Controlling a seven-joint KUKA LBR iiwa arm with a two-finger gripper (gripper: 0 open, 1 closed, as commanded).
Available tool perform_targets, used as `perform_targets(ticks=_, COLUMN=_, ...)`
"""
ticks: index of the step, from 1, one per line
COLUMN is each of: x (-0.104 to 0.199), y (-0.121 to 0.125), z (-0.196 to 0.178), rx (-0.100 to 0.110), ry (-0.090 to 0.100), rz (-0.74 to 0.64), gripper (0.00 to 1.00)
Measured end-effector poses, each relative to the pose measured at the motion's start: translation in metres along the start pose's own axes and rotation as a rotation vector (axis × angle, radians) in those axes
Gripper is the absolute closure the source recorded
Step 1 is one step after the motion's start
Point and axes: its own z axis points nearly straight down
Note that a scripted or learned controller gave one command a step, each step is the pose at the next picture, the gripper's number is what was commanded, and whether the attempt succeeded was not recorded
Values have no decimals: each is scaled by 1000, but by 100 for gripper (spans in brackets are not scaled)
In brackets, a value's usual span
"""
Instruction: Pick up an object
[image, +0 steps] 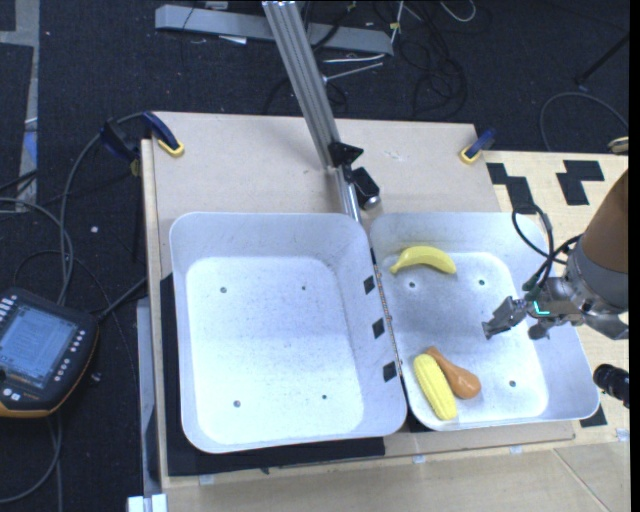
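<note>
Hovering over the right bin (575, 395), empty-handed.
My pincer (497, 326) is standing narrowly parted; I'm thinking of descending squarely across the corn cob (434, 387), avoiding the orange gourd (455, 375) touching it.

Two white bins sit side by side on the tabletop (260, 160). The right bin (520, 250) holds a banana (423, 260) near its far wall and a corn cob (435, 387) touching an orange gourd-shaped toy (455, 373). The gripper (497, 325) hangs over the same bin.
</note>
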Motion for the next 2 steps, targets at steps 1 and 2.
perform_targets(ticks=1, x=0, y=0, z=0, rx=0, ry=0, rz=0, gripper=0)
perform_targets(ticks=2, x=-1, y=8, z=48, rx=4, ry=1, rz=0, gripper=0)
